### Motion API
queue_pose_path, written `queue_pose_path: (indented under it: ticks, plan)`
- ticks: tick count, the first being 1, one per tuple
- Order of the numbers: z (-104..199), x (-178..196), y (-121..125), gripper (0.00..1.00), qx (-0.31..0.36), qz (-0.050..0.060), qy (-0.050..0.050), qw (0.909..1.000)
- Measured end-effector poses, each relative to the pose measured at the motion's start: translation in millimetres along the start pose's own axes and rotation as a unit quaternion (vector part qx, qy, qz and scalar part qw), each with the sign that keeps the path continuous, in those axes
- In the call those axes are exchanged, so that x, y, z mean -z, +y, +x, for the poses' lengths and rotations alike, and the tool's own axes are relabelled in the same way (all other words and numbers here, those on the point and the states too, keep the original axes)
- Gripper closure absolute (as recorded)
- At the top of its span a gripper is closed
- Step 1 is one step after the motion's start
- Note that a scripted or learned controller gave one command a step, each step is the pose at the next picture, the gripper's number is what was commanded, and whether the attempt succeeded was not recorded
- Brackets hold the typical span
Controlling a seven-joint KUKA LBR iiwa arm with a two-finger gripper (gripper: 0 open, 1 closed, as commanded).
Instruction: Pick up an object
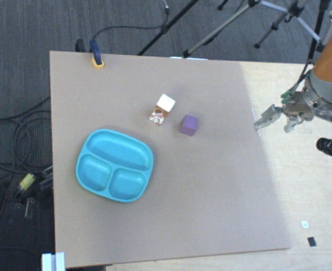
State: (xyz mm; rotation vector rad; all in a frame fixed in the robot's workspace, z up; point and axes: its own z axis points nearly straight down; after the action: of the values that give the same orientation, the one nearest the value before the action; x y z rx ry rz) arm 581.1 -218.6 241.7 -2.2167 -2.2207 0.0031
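Nearest you, the light-blue three-compartment plastic tray [115,165] lies on the tan board [211,208]. Beyond it sit the small purple cube [189,125] and, just left, a white-and-brown block [162,110]. Well right, the gripper [279,120] hovers, fingers spread, holding nothing.

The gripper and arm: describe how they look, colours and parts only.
The gripper is pale grey metal with two slim fingers and a small greenish part at its base. Behind it sits a grey wrist, then an orange band. A dark cable runs down along the arm.
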Motion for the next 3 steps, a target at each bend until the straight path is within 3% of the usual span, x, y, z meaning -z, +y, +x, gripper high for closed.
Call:
queue_pose_path:
  ticks: [1,2,3]
  plan:
    - [115.6,-17.0,61.6,0.0,0.049,0.0,0.0,0.9988]
    - [149.1,-17.6,38.5,0.0,0.022,0.0,0.0,0.9998]
    - [177.4,-61.4,26.0,0.0,0.019,0.001,-0.001,0.9998]
